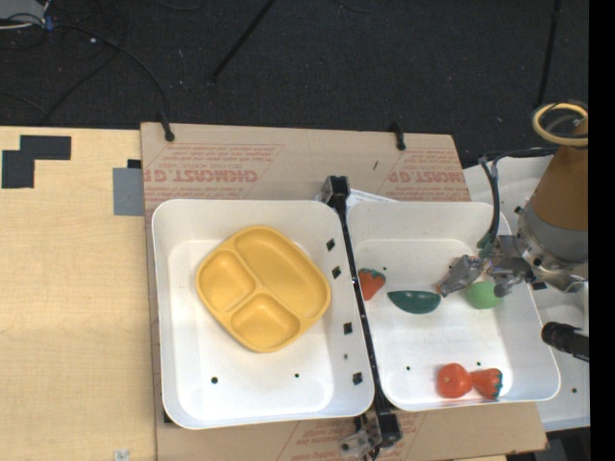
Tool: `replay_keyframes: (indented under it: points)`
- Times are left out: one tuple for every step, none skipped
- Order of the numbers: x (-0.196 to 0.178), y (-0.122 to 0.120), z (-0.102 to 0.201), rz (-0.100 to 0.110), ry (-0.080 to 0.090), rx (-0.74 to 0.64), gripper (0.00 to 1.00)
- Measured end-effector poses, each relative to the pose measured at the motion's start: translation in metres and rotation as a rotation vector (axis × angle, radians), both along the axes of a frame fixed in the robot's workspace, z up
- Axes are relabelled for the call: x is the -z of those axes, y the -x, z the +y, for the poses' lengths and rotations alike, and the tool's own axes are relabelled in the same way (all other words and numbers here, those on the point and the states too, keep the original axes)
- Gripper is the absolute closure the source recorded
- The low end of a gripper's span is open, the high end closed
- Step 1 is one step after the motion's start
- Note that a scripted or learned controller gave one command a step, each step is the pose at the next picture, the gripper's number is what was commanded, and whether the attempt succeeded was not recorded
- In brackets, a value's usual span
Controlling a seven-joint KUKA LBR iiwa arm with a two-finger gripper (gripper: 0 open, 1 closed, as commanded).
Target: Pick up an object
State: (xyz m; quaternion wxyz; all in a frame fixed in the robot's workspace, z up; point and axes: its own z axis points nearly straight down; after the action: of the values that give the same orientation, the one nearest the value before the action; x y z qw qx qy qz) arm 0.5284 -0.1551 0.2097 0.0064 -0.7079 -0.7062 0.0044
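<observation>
The arm [562, 195] reaches in from the right and its gripper [480, 275] hangs low over the right bin [423, 227], close to the far right wall; to do this step well, I think it should go straight down over one thing only, get a finger on each side of it, squeeze gently, and then lift slowly so the thing does not slip out; the nearest thing is the little green ball [482, 295], which sits right under the gripper, touching it or almost touching it, I cannot tell which; a round thing like that may roll away if one finger pushes it first, so coming down in the middle matters; just to the left lies a dark green scoop [414, 302], near the gripper's grey tip, and it could get bumped; a small red thing [371, 281] sits by the middle wall, and two more red things, a round one [454, 380] and a pepper-shaped one [487, 382], lie side by side at the front of the same bin, well apart from the gripper; the left bin [183, 363] has a yellow tray [262, 287] with three parts in it; the grey metal bits are too small and blurry here, so I cannot tell if the gripper is open or closed, and I see nothing lifted off the bin floor.
</observation>
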Motion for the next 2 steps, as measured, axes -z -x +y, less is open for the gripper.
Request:
replay_keyframes:
  points:
    - [-0.007,-0.003,0.0,-0.014,0.003,-0.003,0.0]
    - [0.052,0.001,-0.008,-0.006,0.001,-0.001,0.0]
